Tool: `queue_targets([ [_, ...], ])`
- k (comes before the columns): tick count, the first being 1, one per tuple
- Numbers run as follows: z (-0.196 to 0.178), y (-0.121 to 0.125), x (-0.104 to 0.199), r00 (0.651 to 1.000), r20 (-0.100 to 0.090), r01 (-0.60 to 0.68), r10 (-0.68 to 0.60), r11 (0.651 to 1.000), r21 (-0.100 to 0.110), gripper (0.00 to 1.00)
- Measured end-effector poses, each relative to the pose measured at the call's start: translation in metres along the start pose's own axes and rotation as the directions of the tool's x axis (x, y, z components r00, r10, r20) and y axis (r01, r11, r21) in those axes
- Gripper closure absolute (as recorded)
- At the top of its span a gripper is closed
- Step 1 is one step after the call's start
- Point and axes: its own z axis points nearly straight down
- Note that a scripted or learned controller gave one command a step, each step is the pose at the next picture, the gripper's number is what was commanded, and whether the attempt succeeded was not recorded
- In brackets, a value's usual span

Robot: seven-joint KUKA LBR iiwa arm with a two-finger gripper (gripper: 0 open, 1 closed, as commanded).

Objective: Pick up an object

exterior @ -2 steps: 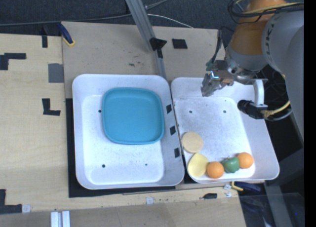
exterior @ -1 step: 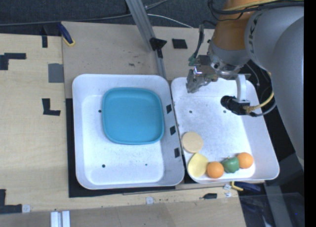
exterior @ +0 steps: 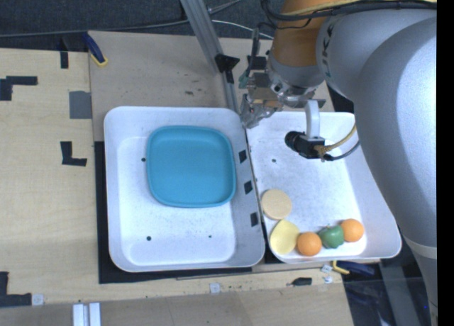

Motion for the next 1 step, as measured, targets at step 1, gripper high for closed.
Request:
queue_targets([
  [1, 0.0052, 0.0027, 0.0474, 1.0, 0.0, -0.001, 0.001, 1.0, 0.0, 1.0],
])
